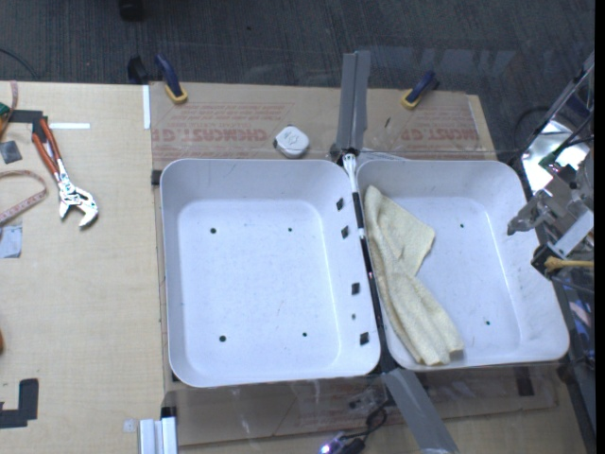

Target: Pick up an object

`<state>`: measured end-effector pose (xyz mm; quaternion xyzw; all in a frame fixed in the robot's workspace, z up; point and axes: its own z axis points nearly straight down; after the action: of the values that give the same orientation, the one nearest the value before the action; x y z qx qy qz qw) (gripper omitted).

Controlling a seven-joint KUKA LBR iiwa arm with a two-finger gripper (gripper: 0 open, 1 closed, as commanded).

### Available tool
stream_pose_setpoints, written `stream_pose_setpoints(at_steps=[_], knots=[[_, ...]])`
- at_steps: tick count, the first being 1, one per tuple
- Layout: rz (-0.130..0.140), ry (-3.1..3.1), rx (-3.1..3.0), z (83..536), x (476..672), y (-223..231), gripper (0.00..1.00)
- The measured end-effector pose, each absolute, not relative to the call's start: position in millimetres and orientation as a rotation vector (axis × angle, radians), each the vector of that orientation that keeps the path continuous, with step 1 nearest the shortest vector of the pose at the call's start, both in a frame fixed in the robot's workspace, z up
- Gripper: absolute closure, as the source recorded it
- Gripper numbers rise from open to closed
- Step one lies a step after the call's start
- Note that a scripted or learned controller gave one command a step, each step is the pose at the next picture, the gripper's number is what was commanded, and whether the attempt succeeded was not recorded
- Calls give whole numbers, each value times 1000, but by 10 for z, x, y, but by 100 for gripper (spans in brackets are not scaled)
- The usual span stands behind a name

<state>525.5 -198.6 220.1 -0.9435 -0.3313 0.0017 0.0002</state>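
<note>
Towel: a cream folded towel [406, 277] lies in the right bin [492, 253], along its left wall, stretched from about 11 o'clock down to about 6 o'clock of that bin; it lies flat and loose, so I judge it is the only thing here to pick up
Left bin: the left bin [265, 272] stands touching the right one, with small black clips [357, 253] along the shared wall, probably to keep the two bins together
Clamps: two blue and yellow clamps [170, 81] at 12 o'clock hold a cardboard sheet [236, 130] on the tabletop [85, 310], so the base does not slide
Other things: a small white round object [292, 141] rests on the cardboard just above the left bin; an orange handled wrench [61, 173] lies far at 9 o'clock, outside both bins
Gripper: the gripper [526, 223] is at 3 o'clock, over the right rim of the right bin, well apart from the towel
Gripper state: I cannot tell how it stands; nothing is seen held in it
Judgement: the grasp is not yet begun
</note>
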Motion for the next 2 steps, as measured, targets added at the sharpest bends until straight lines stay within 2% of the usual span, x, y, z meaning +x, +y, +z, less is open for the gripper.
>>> stream_pose_setpoints(at_steps=[1, 2], knots=[[4, -1266, -2876, 2636, 5395, -1578, 0], [8, -1225, -2890, 2089, 5351, -1690, 0]])
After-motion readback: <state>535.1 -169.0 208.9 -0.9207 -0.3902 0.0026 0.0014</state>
